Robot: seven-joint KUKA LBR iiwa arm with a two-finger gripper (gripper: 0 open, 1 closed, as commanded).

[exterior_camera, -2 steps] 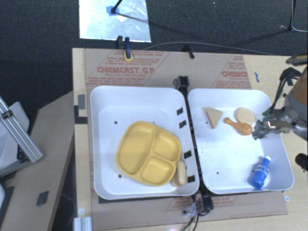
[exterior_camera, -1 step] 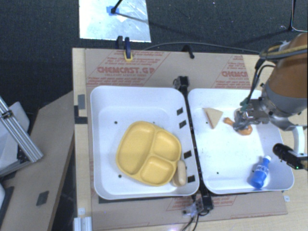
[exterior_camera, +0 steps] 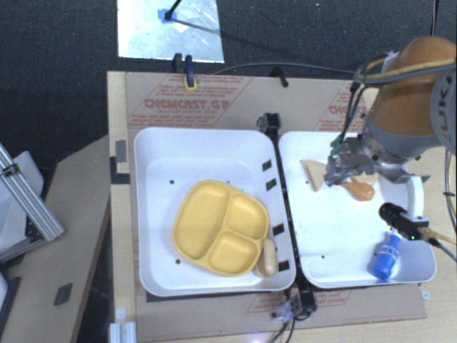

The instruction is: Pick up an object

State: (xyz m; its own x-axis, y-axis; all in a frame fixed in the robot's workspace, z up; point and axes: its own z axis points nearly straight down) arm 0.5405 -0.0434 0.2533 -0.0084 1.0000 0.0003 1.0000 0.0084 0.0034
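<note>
While I hang over the right bin (exterior_camera: 335,263), my fingers (exterior_camera: 341,171), grip unclear, sit between a tan wedge (exterior_camera: 313,173) and an orange blob (exterior_camera: 360,189); blue bottle (exterior_camera: 384,257) nearby.

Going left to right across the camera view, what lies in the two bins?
Yellow divided plate → tan bread roll → beige wedge → gripper → orange piece → blue bottle.

A brown board (exterior_camera: 214,102), perhaps cardboard, carries two white bins: left (exterior_camera: 157,163), right (exterior_camera: 321,263).
</note>
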